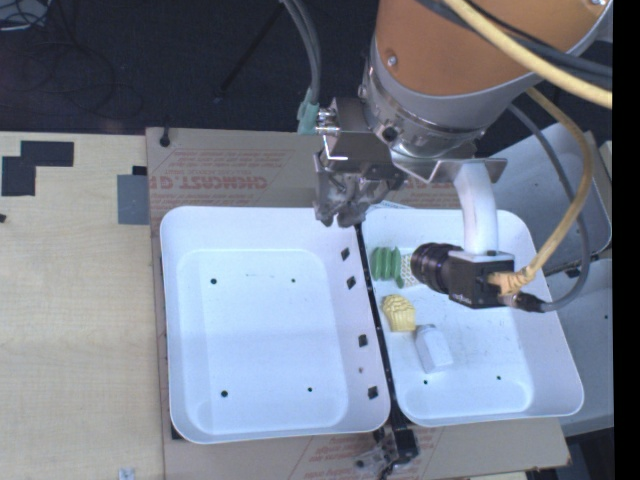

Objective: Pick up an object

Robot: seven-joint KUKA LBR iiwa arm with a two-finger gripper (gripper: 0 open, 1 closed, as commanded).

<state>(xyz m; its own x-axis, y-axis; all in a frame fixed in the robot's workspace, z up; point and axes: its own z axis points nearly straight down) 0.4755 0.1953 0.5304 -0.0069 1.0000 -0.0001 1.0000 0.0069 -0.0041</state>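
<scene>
white plastic bins sit side by side on a cardboard sheet (230, 173): the left bin (190, 338) at lower centre of the frame, the right bin (530, 388) toward the lower right. the right bin holds three candidate objects clustered near the shared divider: a green ridged object (386, 264) uppermost, a yellow ridged object (398, 313) just below it, and a small white block (433, 348) lower still, pale against the bin floor. the gripper (340, 211) hangs at upper centre of the frame, above the far rims of the bins and close to the divider, apart from all three objects; nothing is seen between its fingers, and whether they are apart or together cannot be told from this angle. a black camera unit (458, 271) on the wrist overhangs the right bin just beside the green object. risks, as judged: a straight descent from this position would likely strike the rim or divider; tight spacing of the green and yellow objects invites nudging one while closing on the other; the white block may be overlooked.
</scene>
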